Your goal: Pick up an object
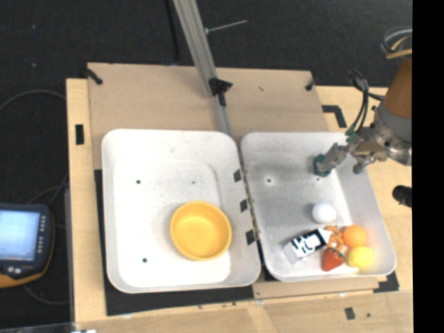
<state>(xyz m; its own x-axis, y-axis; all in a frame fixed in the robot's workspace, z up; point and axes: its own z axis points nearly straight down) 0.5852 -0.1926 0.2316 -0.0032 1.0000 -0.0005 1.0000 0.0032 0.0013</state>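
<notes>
The right bin [277, 165] holds a cluster near its front right corner: a white ball [323, 212], an orange fruit [354, 236], a yellow fruit [361, 257], a red piece [333, 259] and a small black-and-white box [305, 245]. A yellow bowl [201, 229] sits in the left bin [139, 158]. My gripper [341, 165] hangs over the right bin's far right part, well behind the white ball. Its fingers stand apart with nothing between them.
A metal pole [198, 40] slants up from between the bins at the back. A handheld screen [21, 245] lies off the bench at the left. The bins' touching rims [244, 200] divide the work area.
</notes>
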